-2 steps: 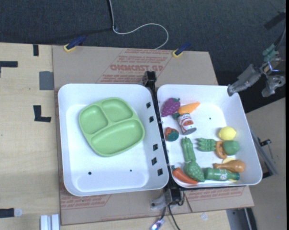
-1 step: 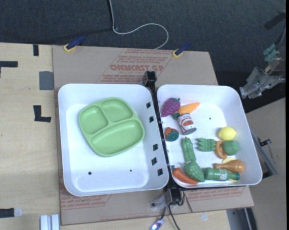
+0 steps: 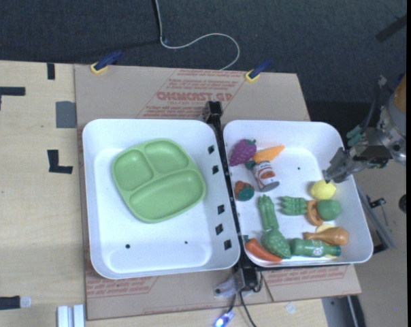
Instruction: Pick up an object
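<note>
Yellow plastic is catching the eye first: a small lemon point(image 3: 322, 189), rounded and smooth, is lying against the right-hand side of the right bin point(image 3: 294, 129), and the pincer point(image 3: 335, 172) is hanging just above and to the right of it, at the bin's right rim. From the pincer the lemon is lying slightly down and to the left in the camera view, so near that the dark tips are looking almost in touch with it; nothing is sitting between them, and whether the pincer is spread or closed I cannot tell, since the tips are merging into one dark shape. The lemon is nearly round, with no long axis to line up on, which I judge is making it an easy target for a short descent. Just below it a green ball-like fruit point(image 3: 329, 209) and an orange ring point(image 3: 314, 214) are crowding in, touching or almost touching it, so a drop that drifts downward in the view is risking a nudge to those instead. Further left, glossy toys are lying scattered: a bumpy bunch of purple grapes point(image 3: 242, 151), a tapered carrot point(image 3: 269, 152), a small can point(image 3: 265, 174) and a long green ridged vegetable point(image 3: 267, 212) running roughly up and down the view. The left bin point(image 3: 96, 182) is holding a matte green divided plate point(image 3: 158, 179).
</note>
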`<action>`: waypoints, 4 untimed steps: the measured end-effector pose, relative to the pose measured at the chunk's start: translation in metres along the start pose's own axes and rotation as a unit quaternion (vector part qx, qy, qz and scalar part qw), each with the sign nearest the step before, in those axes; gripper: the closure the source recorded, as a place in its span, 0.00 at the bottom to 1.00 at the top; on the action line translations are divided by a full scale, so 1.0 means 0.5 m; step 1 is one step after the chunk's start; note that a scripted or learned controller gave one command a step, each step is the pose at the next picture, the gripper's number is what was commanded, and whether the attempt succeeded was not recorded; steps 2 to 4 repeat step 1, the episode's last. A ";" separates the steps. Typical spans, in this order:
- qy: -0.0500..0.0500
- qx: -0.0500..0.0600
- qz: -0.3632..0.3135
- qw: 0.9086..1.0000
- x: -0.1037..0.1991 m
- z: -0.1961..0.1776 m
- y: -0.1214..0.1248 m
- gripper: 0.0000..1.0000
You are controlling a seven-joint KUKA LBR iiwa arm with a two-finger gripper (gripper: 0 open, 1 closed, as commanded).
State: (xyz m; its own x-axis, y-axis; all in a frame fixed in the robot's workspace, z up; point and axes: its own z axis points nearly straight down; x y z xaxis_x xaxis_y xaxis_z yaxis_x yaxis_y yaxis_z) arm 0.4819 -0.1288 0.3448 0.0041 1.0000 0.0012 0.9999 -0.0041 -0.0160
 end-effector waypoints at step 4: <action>0.002 -0.010 -0.012 1.000 0.373 -0.137 0.032 1.00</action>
